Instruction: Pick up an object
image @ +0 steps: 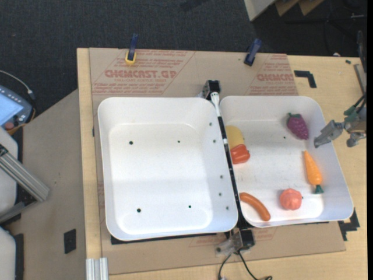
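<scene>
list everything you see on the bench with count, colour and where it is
left bin: 1, white, left half of the bench
right bin: 1, white, right half
grapes: 1, purple, right bin, far right
carrot: 1, orange, right bin, right side
yellow and red piece: 1, right bin, left wall
sausage: 1, orange-red, right bin, near left
round fruit: 1, pink-red, right bin, near side
clamps: 2, blue, far edge of board
pincer: 1, grey, over right bin's right rim

Single fixed camera, mounted high above bench (175, 69), tilted down, far enough back to take in both white bins: left bin (116, 121), right bin (268, 107), plus dark floor beyond.
</scene>
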